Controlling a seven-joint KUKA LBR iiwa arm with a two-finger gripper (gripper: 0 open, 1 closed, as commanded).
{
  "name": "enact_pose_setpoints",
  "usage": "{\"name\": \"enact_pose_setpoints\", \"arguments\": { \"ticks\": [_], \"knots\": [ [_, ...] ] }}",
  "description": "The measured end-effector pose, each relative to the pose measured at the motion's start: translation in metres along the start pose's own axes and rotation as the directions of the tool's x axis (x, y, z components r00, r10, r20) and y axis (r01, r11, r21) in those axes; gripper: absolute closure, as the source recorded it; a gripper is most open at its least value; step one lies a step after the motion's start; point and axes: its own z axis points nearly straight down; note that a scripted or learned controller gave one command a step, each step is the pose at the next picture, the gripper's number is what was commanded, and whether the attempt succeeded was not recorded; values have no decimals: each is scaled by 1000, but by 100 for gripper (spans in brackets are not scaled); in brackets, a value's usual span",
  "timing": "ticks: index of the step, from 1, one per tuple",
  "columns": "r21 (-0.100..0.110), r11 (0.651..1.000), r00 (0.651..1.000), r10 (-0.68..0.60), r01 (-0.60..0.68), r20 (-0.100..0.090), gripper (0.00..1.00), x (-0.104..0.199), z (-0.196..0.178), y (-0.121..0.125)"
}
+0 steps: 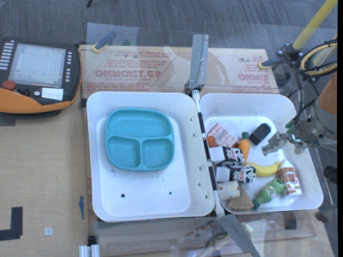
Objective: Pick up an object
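The right bin (278, 105) holds a heap of small items: a black block (260, 133), a carrot (244, 145), a banana (262, 168), a green bottle (269, 191), an orange carton (290, 180), a red-and-white packet (221, 135), two cow-patterned cartons (234, 154) (239, 173) and a brown flat piece (241, 201). My gripper (285, 143) hangs over this bin's right part, above the banana's tip and just right of the black block. Its fingers are spread open and nothing sits between them.
A teal divided plate (140, 139) lies in the left bin (99, 159). A teach pendant (35, 76) rests at the far left of the bench. Cables and a yellow pole (316, 20) stand at the upper right. A grey post (198, 63) rises behind the bins' shared wall.
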Motion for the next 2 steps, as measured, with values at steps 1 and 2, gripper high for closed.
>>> {"name": "enact_pose_setpoints", "arguments": {
  "ticks": [1, 2],
  "knots": [
    [1, 997, 997, -71, 71, 0, 0, 8, 117, 62],
    [1, 992, 992, -125, 125, 2, 0, 9, 131, 129]
  ]
}}
